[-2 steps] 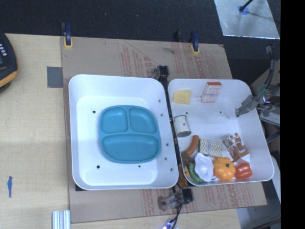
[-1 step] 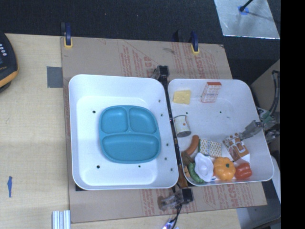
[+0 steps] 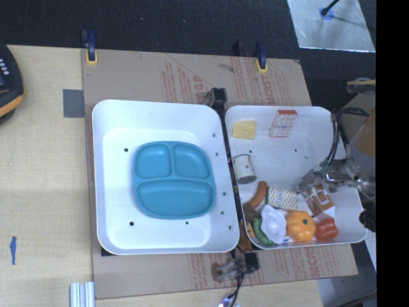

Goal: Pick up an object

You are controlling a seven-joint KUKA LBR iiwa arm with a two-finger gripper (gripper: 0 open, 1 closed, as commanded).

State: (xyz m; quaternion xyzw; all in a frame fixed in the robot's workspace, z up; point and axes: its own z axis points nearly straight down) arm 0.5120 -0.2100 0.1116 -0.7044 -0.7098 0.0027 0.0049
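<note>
The right bin (image 3: 307,146) holds several small items. A yellow cheese slice (image 3: 243,130) and a red-and-white packet (image 3: 282,123) lie at its far end, with a small can (image 3: 243,169) near the left wall. Crowded at the near end are a brown sausage (image 3: 257,194), a patterned packet (image 3: 282,198), a white lump (image 3: 273,223), an orange pepper (image 3: 300,227), a red pepper (image 3: 326,229) and a brown packet (image 3: 319,201). My gripper (image 3: 317,177) reaches in from the right, low over the bin, just above the brown packet. Nothing is visibly held.
The left bin (image 3: 115,171) carries a blue divided plate (image 3: 174,178). Both bins rest on a cardboard sheet (image 3: 160,75) clamped at its far edge. A dark device (image 3: 7,85) sits at the table's far left. Cables (image 3: 335,139) hang along the arm at the right bin's right wall.
</note>
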